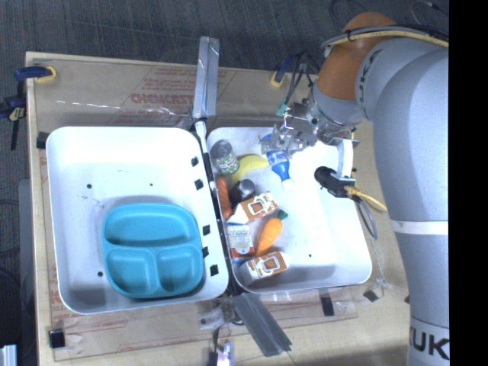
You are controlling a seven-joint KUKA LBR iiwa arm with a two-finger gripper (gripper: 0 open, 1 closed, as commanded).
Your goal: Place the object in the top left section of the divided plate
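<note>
Seemingly gripper (280, 152) on blue object (282, 166)

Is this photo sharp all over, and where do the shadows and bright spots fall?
Camera view: fairly sharp at the centre, soft and grainy overall; the blue divided plate casts a shadow on its left onto the left bin; the right bin floor looks washed out white; the small items around the carrot are too blurred for labels to read; the gripper is a dim tangle.

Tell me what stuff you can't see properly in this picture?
- Gripper: the wrist hides its fingertips in the camera view.
- Blue thing under the gripper: too small to name.
- Cartons beside the carrot: labels too blurry to read.
- Banana: partly hidden by other items.
</note>
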